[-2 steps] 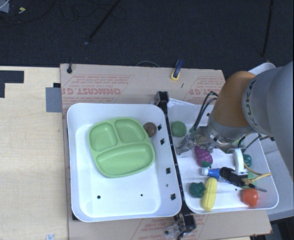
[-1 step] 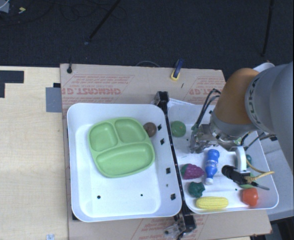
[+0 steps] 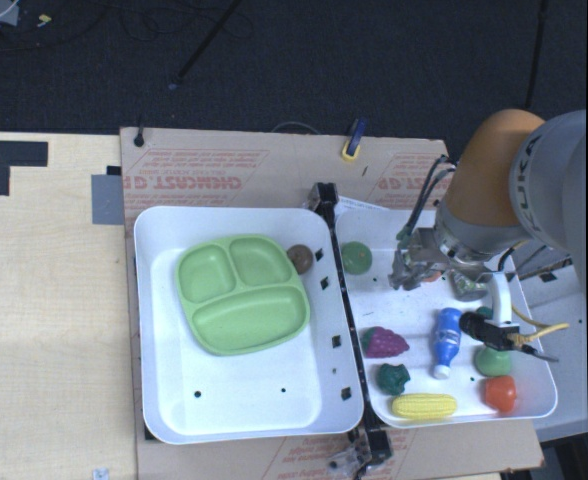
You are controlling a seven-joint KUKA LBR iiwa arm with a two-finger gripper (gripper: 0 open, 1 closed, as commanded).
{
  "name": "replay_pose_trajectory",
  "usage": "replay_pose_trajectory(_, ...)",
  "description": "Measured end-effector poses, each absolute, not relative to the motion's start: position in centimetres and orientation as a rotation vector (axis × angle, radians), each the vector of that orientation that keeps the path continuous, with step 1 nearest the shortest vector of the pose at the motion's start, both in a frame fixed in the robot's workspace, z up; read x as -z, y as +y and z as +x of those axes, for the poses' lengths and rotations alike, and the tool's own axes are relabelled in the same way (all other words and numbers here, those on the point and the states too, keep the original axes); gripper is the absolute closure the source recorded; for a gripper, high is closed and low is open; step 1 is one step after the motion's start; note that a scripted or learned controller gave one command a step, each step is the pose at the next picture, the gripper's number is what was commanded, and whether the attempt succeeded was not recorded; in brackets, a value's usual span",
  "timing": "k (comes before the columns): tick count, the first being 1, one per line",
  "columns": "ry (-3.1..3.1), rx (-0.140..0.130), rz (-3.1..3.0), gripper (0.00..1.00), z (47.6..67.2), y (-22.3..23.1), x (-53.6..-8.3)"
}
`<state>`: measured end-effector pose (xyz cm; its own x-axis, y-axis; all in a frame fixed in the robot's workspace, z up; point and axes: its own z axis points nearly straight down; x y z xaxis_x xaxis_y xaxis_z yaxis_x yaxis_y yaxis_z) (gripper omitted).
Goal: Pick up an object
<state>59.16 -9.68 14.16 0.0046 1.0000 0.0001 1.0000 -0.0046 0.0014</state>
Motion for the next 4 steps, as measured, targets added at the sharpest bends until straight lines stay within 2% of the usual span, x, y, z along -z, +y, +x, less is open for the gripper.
replay_pose_trajectory(1, 2.214, -0.002, 2.228, 1.0, 58.2, -9.8, -19.2)
replay_pose_trajectory(2, 2.221, -0.002, 2.221, 1.0, 58.2, -9.9, -23.0)
replay_pose_trajectory(3, 2.227, -0.002, 2.219, 1.0, 59.7, -5.2, -23.8)
replay_pose_trajectory(4, 2.227, 0.0, 2.219, 1.0, 61.7, -0.5, -22.4)
